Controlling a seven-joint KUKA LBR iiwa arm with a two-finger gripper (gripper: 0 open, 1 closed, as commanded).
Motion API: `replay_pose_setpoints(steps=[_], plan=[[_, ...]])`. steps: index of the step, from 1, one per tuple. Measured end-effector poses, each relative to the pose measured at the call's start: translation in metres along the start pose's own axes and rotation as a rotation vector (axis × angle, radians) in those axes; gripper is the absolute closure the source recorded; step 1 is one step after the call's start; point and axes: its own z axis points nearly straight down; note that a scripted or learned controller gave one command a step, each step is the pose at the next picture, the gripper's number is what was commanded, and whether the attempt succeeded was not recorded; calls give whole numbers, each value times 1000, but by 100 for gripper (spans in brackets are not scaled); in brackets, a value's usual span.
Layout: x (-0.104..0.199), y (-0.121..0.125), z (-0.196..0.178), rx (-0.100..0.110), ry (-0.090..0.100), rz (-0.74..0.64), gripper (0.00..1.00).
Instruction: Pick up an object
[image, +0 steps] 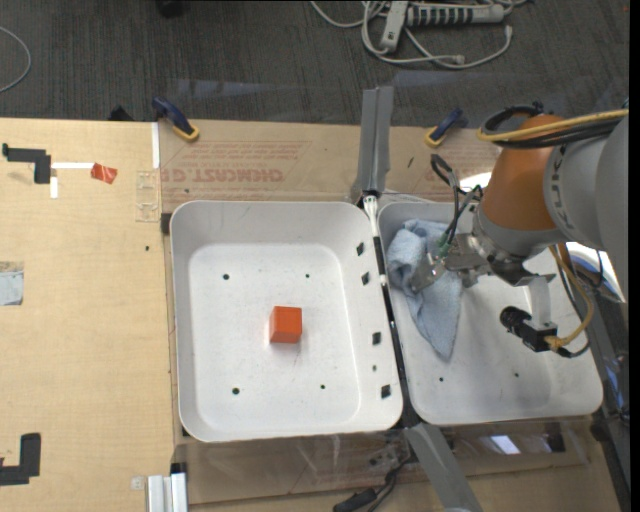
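Camera view from above gives us the table (80, 330) with two white bins side by side on it. We see an orange block (286, 325) lying alone on the floor of the left bin (200, 380), a little toward its near edge and well apart from every wall. In the right bin (540, 400) we find a pale blue cloth (438, 315), bunched up in the far left corner against the dividing wall and trailing in a point toward the bin's middle. The arm (560, 190) reaches in over the right bin's far edge, its orange band above the wrist. We place the claw (432, 275) low over the cloth, at the bunched upper part, and it seems to touch the fabric. How far it is open, and whether any cloth lies pinched within it, we cannot tell, since the wrist and the folds hide that. A black cable fitting (527, 328) hangs beside the arm over the bin floor.
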Motion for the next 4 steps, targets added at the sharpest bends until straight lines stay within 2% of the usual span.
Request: replay_pose_setpoints(steps=[1,2,4], plan=[[-3,-1,-9,1,0,6,100],[59,66,-97,2,-1,36,100],[57,65,-111,9,-5,31,100]])
